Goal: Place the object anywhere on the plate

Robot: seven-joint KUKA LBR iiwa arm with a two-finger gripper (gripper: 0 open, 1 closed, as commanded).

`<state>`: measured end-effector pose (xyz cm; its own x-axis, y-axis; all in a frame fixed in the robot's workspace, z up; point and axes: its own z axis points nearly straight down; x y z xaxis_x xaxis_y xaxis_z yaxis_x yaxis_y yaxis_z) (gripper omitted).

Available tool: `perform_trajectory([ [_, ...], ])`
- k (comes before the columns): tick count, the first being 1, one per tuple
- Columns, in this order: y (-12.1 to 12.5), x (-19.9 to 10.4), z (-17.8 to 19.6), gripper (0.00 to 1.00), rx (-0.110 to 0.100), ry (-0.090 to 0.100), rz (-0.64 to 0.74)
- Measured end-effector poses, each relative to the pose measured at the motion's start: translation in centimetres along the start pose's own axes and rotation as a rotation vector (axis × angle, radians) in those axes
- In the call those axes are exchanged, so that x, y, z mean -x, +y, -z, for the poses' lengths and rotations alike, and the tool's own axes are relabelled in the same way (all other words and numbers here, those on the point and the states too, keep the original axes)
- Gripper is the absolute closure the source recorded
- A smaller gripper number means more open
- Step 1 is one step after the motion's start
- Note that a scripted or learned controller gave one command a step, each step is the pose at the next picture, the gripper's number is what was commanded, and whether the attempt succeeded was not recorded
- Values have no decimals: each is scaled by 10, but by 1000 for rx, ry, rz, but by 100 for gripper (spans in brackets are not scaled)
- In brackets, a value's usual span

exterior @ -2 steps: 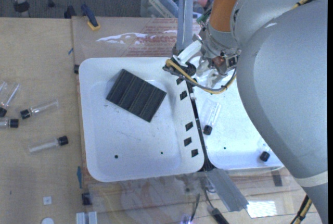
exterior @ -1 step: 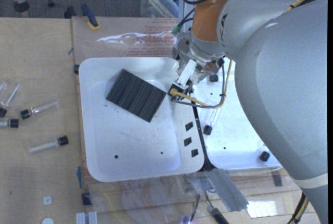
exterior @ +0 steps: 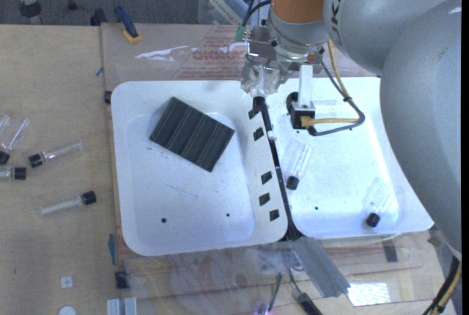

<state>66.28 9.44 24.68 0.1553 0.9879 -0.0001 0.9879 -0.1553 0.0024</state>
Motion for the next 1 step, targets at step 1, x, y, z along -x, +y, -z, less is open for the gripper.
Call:
perform_trajectory([
  [1, -30, -85, -111, 100, -6, 0, 217],
])
